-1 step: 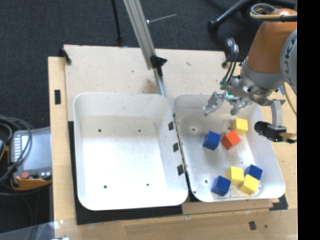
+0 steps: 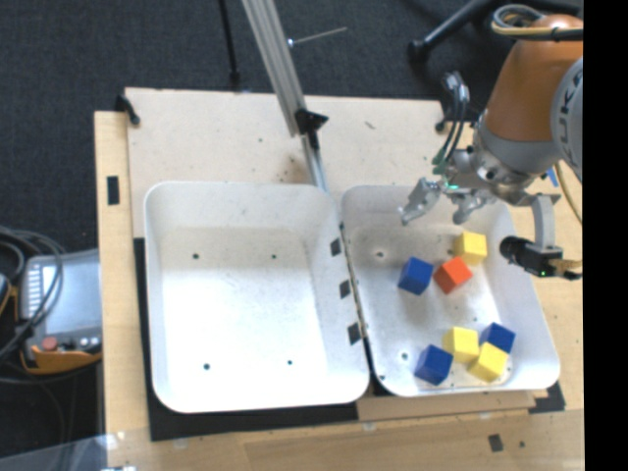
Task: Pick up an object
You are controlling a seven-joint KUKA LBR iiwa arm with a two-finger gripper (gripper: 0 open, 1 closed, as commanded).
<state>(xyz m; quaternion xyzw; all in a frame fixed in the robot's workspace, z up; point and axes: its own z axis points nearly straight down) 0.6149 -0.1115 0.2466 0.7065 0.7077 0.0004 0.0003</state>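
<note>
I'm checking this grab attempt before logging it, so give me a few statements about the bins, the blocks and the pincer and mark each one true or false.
1. All the blocks lie in the right bin. True.
2. The pincer holds the orange block. False: the orange block lies on the bin floor, apart from the pincer.
3. There are three blue blocks. True: one beside the orange block, two near the front edge.
4. The pincer hangs over the left bin. False: it is over the right bin's far end.
5. There is one yellow block. False: there are three.
</note>
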